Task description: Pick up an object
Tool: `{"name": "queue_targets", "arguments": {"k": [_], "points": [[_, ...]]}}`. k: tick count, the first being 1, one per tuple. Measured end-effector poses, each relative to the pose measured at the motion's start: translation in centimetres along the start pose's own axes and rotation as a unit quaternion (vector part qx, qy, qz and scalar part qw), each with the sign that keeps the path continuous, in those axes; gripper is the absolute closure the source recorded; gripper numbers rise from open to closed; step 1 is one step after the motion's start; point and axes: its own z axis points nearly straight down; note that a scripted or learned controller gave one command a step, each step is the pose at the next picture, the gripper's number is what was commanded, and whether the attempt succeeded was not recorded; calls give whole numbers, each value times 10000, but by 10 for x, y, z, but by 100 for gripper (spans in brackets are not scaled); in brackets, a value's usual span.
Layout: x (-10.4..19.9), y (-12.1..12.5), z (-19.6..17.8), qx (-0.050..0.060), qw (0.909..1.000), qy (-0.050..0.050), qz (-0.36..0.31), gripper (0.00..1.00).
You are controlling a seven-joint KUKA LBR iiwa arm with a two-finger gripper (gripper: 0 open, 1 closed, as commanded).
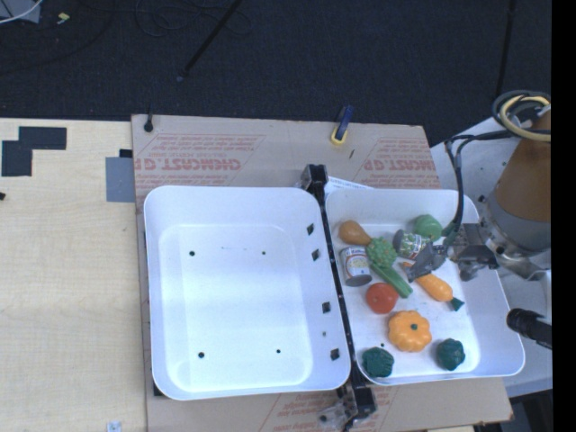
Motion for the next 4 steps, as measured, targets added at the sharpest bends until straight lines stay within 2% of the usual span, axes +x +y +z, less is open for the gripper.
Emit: {"name": "queue_targets", "arguments": {"k": [1, 2, 3, 4], "points": [[39, 5, 155, -17, 10000, -17, 7, 0], [37, 5, 139, 3, 10000, 8, 45, 100], [145, 42, 44, -61, 10000, 17, -61, 100], [186, 130, 49, -37, 10000, -7, -21, 100]]}}
